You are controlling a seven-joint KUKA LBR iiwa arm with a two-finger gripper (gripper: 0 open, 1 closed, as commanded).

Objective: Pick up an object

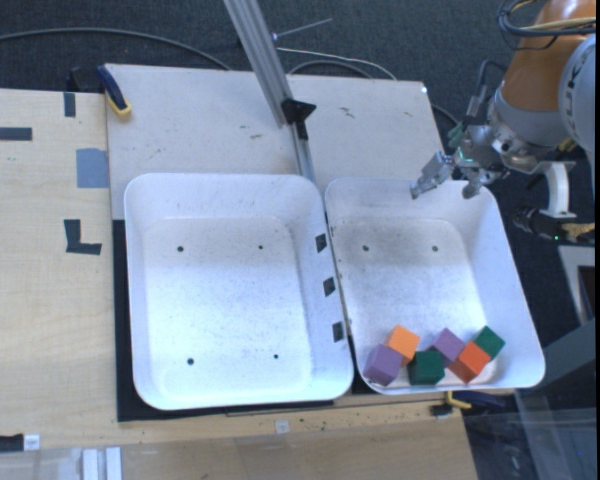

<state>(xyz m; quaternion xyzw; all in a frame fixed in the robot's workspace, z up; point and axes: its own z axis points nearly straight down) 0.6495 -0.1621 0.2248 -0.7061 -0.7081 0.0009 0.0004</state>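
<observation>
Several small blocks lie huddled in the near corner of the right bin (514, 268): an orange cube (404, 342), a purple cube (383, 364), a dark green cube (426, 367), a second purple one (448, 345), a red-orange one (470, 361) and a green one (488, 342). My gripper (446, 187) hangs over that bin's far rim, well away from the blocks. Its two fingers are spread apart and open, with nothing between them.
The left bin (132, 218) sits beside the right one. A slanted metal pole (265, 58) rises behind the bins' shared edge. A yellow-and-blue tool (113, 90) lies at the board's far left corner. Cables run across the dark floor behind.
</observation>
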